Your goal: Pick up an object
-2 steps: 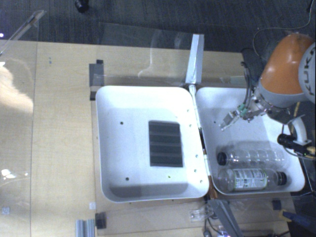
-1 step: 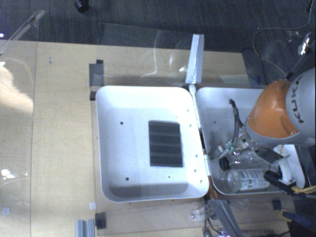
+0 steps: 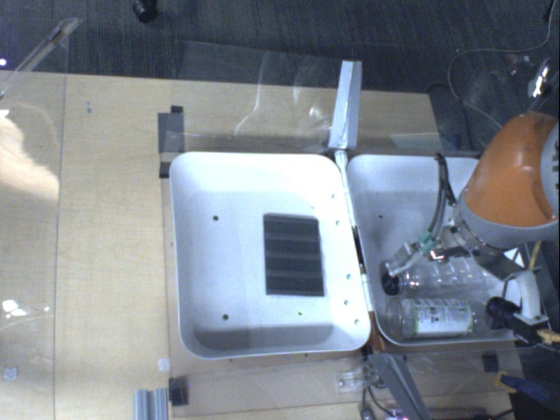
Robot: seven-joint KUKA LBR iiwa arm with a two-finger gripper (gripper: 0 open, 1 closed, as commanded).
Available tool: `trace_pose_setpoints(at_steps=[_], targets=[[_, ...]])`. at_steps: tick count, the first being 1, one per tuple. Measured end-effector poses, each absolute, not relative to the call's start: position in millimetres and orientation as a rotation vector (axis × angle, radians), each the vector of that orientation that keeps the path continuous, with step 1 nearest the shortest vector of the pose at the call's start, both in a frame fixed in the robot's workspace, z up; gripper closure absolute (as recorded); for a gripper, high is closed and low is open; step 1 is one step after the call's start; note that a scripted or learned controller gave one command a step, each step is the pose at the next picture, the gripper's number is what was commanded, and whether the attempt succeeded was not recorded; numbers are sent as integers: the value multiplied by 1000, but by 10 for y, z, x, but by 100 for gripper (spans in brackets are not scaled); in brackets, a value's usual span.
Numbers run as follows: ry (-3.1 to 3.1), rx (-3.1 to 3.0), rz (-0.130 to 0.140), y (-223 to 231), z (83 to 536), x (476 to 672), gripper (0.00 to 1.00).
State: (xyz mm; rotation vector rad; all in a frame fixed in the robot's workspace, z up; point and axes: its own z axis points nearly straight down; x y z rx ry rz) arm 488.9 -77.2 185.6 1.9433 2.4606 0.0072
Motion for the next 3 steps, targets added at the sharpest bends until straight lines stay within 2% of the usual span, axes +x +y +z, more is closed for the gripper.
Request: trace_pose_setpoints(at_steps=[1, 2, 3], targets=[[2412, 1990, 14, -1204, 899, 5463, 0], [2327, 2099, 10, -1010, 880, 6292, 0], [2395, 2027, 5, -1364, 1111, 5653, 0]])
